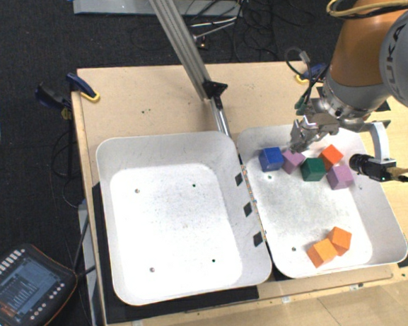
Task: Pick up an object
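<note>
One gripper (303, 137) hangs low over the far end of the right bin (382, 249), at the end of the grey arm (365, 52) with its orange band. Tip sits just above, maybe touching, a purple block (293, 161). Contact cannot be told from this slant. How the gripper's tips are set is not readable either; nothing is seen lifted.

Cluster around the tip:
- blue block (270, 158), just left of the purple one, touching or nearly
- green block (313, 169), just right of it
- orange block (332, 154), beyond the green
- second purple block (340, 176), right of the green

Two more orange blocks (330, 246) lie together at the near end, well apart from the cluster. Left bin (105, 167) lies beside, past the divider.

Judgement on handling: blocks look small, rigid and light, probably painted wood or foam, not fragile. Flat faces should pinch well across opposite sides. Crowding is the trouble: neighbours leave little room either side of the purple block, so a descent may shove it or catch two.
</note>
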Robot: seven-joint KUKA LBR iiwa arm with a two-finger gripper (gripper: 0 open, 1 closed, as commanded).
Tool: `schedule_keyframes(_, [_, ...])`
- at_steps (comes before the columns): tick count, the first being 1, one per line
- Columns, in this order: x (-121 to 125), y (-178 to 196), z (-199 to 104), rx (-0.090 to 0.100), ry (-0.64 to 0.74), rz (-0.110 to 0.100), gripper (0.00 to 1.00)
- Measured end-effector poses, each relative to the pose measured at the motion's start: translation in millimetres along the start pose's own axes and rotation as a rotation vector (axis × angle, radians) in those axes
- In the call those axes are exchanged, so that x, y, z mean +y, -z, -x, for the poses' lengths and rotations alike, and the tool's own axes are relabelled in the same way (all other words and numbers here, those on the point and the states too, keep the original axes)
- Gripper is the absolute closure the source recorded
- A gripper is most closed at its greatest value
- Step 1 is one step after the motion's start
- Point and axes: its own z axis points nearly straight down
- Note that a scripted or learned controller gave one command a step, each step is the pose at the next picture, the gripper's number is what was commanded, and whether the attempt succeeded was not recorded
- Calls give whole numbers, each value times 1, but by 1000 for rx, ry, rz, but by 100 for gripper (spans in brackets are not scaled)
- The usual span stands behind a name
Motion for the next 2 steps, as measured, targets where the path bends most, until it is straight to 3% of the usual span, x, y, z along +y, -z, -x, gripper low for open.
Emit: schedule_keyframes(2, [-35, -6, -110, 1, 3, 1, 100])
